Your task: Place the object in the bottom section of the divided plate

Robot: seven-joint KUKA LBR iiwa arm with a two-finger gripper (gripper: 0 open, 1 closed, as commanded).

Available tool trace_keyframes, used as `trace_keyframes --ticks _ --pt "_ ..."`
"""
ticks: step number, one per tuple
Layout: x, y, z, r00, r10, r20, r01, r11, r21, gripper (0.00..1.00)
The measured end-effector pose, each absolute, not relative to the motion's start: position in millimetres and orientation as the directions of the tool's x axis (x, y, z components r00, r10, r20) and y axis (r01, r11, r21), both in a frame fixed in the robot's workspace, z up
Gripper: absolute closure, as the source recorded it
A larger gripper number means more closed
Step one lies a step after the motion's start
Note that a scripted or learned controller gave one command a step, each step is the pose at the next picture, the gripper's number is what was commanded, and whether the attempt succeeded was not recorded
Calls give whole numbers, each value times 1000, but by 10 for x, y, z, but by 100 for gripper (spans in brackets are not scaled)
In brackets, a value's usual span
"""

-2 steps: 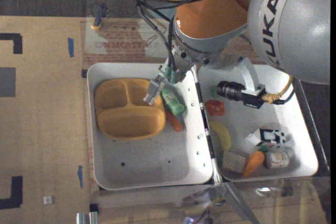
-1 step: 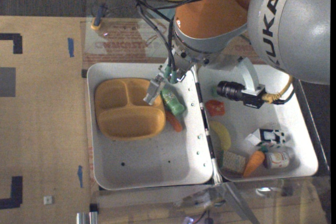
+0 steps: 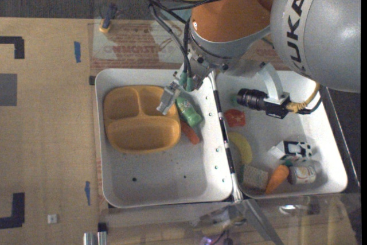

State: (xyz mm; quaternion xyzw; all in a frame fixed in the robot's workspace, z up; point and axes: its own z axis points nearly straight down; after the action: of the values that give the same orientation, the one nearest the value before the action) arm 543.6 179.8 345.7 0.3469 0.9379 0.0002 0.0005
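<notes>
Camera view, working from the near edge of the bench upward: in the right bin (image 3: 335, 178) lie a carrot (image 3: 277, 178), a small can (image 3: 304, 172) and a yellow banana-like piece (image 3: 243, 147), with a red item (image 3: 234, 117) farther up by the divider. In the left bin (image 3: 166, 181) the near floor is bare, and beyond it sits the orange divided plate (image 3: 140, 120), its one wide section (image 3: 140, 136) toward the near side and two smaller sections behind it. Just off the plate's right rim is the gripper (image 3: 174, 96), reaching down from the arm's wrist above; a green bottle-like object (image 3: 188, 111) sits directly under it, and a small orange piece (image 3: 191, 135) lies just nearer, against the plate's edge. I cannot tell whether the gripper has the green object pinched or merely hangs over it, nor how its jaws stand. The step in hand looks like the carry or the pick itself: the object is beside the plate, not in it. The next move, as I judge it, calls for a shift left and toward the near side, over the wide section, before any release.
</notes>
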Motion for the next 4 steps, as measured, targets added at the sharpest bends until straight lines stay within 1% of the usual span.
trace_keyframes --ticks 3,4 --pt "5436 1798 3457 -759 651 -1 651 759 1 0" --pt "5446 1812 3569 -761 649 -5 649 761 5 100"
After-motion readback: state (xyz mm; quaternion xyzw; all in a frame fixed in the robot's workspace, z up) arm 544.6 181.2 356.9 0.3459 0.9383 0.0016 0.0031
